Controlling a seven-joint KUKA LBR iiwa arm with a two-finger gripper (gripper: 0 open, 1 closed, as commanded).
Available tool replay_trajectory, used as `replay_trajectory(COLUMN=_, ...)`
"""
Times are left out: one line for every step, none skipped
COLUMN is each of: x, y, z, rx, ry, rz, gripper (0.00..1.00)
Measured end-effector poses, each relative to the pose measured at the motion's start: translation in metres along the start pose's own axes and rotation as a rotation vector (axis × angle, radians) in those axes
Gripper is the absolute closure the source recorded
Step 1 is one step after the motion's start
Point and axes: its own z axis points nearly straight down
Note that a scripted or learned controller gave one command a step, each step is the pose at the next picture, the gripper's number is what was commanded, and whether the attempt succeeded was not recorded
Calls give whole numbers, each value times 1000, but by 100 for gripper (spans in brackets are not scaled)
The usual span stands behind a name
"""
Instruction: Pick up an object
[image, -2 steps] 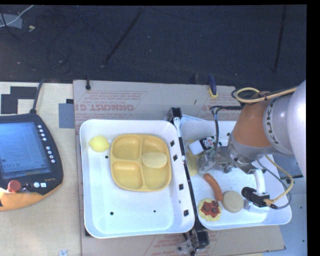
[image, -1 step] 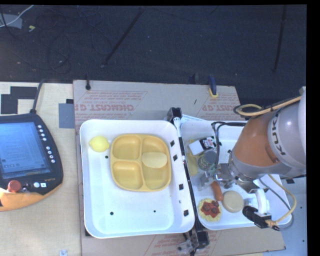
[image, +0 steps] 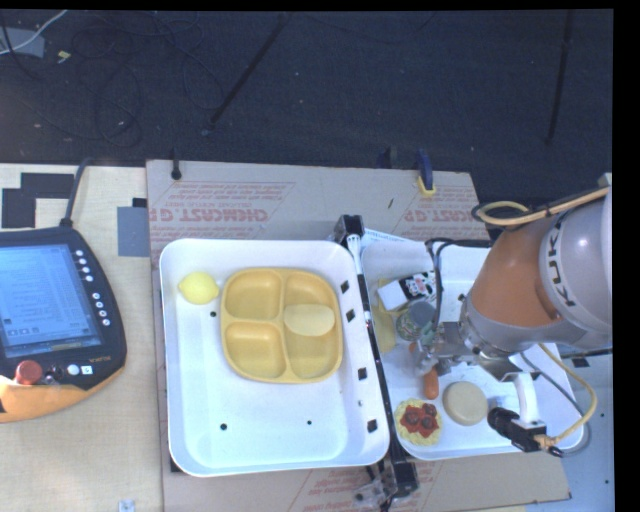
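Surface (image: 300, 200): brown cardboard sheet bearing both bins, spreading away to every side of the hand.
Left white plastic bin (image: 260, 430): well to the hand's left; holds a yellow four-compartment plastic tray (image: 262, 345) and, beyond it, a small yellow lemon-like ball (image: 198, 288).
Right white plastic bin (image: 460, 448): directly beneath the hand.
Hand (image: 432, 352): hanging low in the cluttered right bin under the grey and orange arm; released or clenched, I cannot tell.
Round tan disc (image: 465, 402): just below-right of the hand.
Small plate of red toy food (image: 419, 421): just below the hand.
Short orange stick-shaped piece (image: 430, 383): nearest candidate, just under the hand.
Risk: objects crowd together, so closing here could nudge neighbours aside or pinch nothing.
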Motion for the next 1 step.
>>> replay_trajectory(x=68, y=-2, z=-91, rx=-6, ry=-5, rz=-11, gripper=100)
